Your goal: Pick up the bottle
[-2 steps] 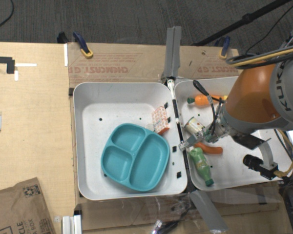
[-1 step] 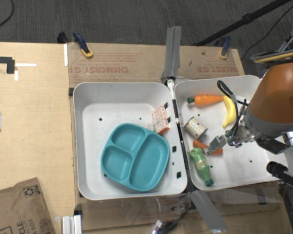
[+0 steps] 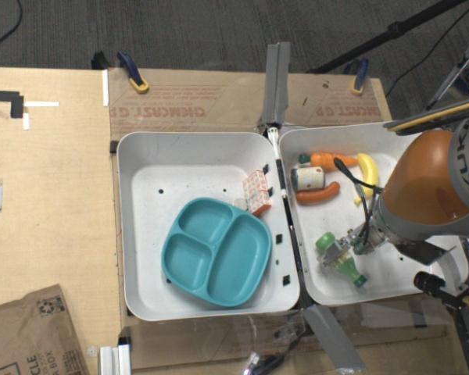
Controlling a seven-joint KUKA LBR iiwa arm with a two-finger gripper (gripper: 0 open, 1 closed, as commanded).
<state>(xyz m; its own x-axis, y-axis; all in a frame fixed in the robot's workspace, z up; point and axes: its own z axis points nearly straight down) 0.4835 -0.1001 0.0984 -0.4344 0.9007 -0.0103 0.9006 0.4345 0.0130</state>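
Bench (image 3: 47, 209) w/ two white bins side by side. Left bin (image 3: 141, 209) has a teal divided plate (image 3: 216, 250) at its 6 o'clock, small red-white packet (image 3: 257, 191) at plate's 1 o'clock. Arm (image 3: 426, 186), grey w/ orange band, comes in from 3 o'clock over right bin (image 3: 391, 283). Gripper (image 3: 345, 248) sits low at bin centre, right on the green bottle (image 3: 340, 258); can't tell if fingers are spread or pinching it. Bottle lies tilted, cap end toward 5 o'clock. At bin's 11–12 o'clock: can (image 3: 307, 178), carrot (image 3: 325, 160), sausage (image 3: 317, 193), banana (image 3: 366, 171).
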